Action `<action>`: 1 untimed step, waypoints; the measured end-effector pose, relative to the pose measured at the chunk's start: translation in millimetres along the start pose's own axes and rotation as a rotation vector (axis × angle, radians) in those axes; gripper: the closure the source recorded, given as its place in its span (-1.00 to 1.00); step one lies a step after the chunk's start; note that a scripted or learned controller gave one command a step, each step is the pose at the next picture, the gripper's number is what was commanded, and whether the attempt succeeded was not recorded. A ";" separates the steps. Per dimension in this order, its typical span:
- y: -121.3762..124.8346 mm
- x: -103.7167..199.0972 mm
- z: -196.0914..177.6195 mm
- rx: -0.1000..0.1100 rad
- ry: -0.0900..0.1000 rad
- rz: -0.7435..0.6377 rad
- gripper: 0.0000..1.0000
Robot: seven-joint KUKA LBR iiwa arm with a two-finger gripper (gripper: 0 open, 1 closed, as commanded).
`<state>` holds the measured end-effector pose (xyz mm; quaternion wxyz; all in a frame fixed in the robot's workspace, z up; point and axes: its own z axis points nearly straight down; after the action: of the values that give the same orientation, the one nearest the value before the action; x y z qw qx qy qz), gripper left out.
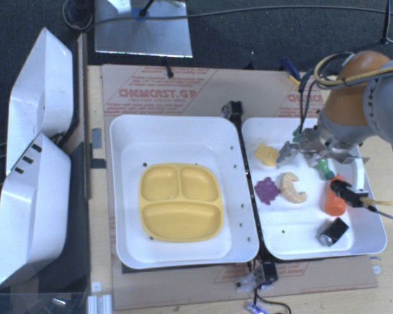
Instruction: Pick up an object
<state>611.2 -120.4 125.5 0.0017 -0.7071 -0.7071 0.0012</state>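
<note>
My gripper (297, 150) hangs over the upper middle of the right bin (373, 241), below the grey wrist and orange band. It sits just right of a yellow block (266, 154) and above a cream curved piece (292, 187). A purple lump (266, 190) lies left of the cream piece. A green piece (325, 169) is partly under the wrist. An orange object (335, 201) and a black block (333, 231) lie toward the bin's right and front. I see nothing held.
The left bin (128, 241) holds a yellow divided tray (181, 200). A black divider clamp (234, 110) sits between the bins. Cables (314, 77) loop near the arm at the right. Two spare white bins (33, 175) lean at the far left.
</note>
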 end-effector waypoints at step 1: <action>1.6 -0.5 -13.8 -0.006 -0.001 0.000 1.00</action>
<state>612.8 -120.9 139.3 -0.0008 -0.7073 -0.7070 -0.0006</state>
